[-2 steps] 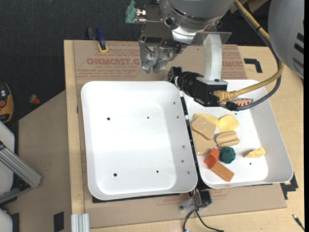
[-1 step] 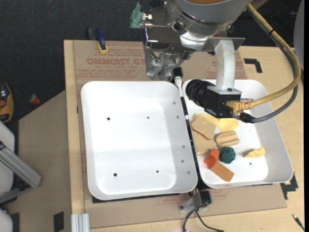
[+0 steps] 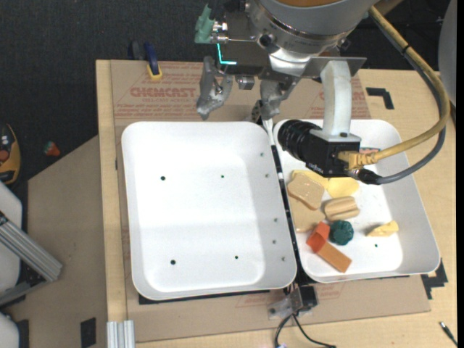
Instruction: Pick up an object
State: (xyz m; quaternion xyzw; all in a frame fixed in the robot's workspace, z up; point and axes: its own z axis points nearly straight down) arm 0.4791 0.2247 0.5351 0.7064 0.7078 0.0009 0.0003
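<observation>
My gripper [image 3: 235,101] hangs over the far rim of the left bin [image 3: 196,209], its two metal fingers [image 3: 210,96] spread apart with nothing between them. The right bin [image 3: 406,230] holds several small objects: a tan block [image 3: 306,189], a yellow piece [image 3: 342,187], a beige cylinder [image 3: 340,208], a teal ball [image 3: 341,232], an orange-red block [image 3: 328,246] and a small yellow piece [image 3: 383,229]. All of them lie to the right of and nearer than the gripper, apart from it.
A black camera unit [image 3: 313,147] on a white bracket hangs from the arm over the right bin's far left corner, with a tan cable [image 3: 413,140] looping right. A blue and yellow clamp [image 3: 152,62] sits on the cardboard behind the left bin.
</observation>
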